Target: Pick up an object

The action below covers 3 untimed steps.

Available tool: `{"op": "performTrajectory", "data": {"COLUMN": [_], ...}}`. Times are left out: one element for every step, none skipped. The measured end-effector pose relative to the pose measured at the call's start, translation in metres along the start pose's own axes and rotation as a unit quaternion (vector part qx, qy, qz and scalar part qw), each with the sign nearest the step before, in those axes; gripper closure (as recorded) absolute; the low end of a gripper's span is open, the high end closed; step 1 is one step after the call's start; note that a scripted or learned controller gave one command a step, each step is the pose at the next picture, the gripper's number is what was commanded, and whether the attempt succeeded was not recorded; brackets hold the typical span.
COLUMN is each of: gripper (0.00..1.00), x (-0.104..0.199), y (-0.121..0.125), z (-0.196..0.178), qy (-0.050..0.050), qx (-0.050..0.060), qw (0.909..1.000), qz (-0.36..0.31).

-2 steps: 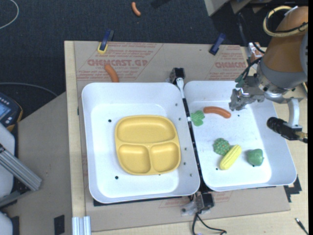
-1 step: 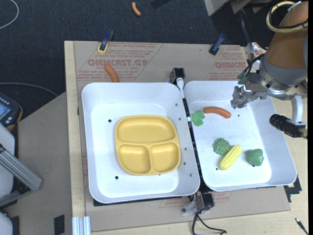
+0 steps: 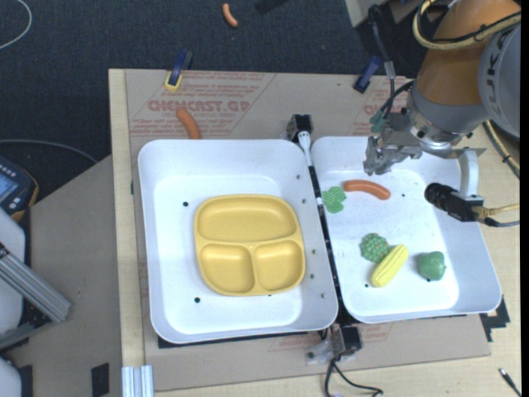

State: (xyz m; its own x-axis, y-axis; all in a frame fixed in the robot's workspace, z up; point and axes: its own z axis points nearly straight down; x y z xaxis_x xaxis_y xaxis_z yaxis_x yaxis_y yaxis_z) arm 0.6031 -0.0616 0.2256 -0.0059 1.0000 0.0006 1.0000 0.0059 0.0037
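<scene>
The right bin (image 3: pixel 463 292) holds an orange sausage (image 3: pixel 366 189), a small green broccoli piece (image 3: pixel 333 198), a larger green broccoli (image 3: pixel 374 246), a yellow corn cob (image 3: pixel 389 265) and a green pepper (image 3: pixel 431 265). My gripper (image 3: pixel 378 160) hangs over the bin's far part, just above and beyond the sausage's right end. I see nothing held between its fingers.
The left bin (image 3: pixel 161 222) holds a yellow divided plate (image 3: pixel 248 244). A second orange sausage (image 3: pixel 189 123) lies on the cardboard behind the left bin. Clamps (image 3: pixel 299 127) sit between the bins at the far edge. A black cable fitting (image 3: pixel 450 201) juts over the right bin's right side.
</scene>
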Motion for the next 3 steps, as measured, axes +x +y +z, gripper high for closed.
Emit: {"op": "performTrajectory", "data": {"gripper": [1.0,1.0,1.0], "x": [0.053,0.112,0.117], "y": [0.001,0.0,0.017], "z": [0.011,0.005,-0.005], "qy": [0.001,0.001,0.0], "qx": [0.003,0.001,0.0], "qw": [1.0,1.0,1.0], "qz": [0.0,0.0,0.002]}}
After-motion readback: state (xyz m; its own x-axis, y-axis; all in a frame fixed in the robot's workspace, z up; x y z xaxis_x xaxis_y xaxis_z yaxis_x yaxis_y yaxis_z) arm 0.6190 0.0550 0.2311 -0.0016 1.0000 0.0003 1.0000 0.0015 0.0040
